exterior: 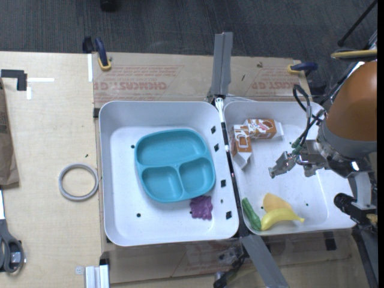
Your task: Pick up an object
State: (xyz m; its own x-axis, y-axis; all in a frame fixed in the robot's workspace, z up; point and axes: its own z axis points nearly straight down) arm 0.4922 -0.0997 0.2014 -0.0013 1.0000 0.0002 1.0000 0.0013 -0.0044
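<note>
My gripper hangs over the middle of the right bin, reaching in from the right, with nothing between its fingers as far as I can see. An orange-and-white carton lies in the bin's far left part, up and to the left of the gripper. A yellow banana lies near the front wall, below the gripper, with a green vegetable beside it on the left. In the left bin a blue divided plate sits in the middle, and a purple bunch of grapes lies at its front right.
A grey tape ring lies on the bench left of the bins. Scissors rest at the bench's front left corner. Clamps hold the cardboard sheet behind the bins. Cables loop above the gripper.
</note>
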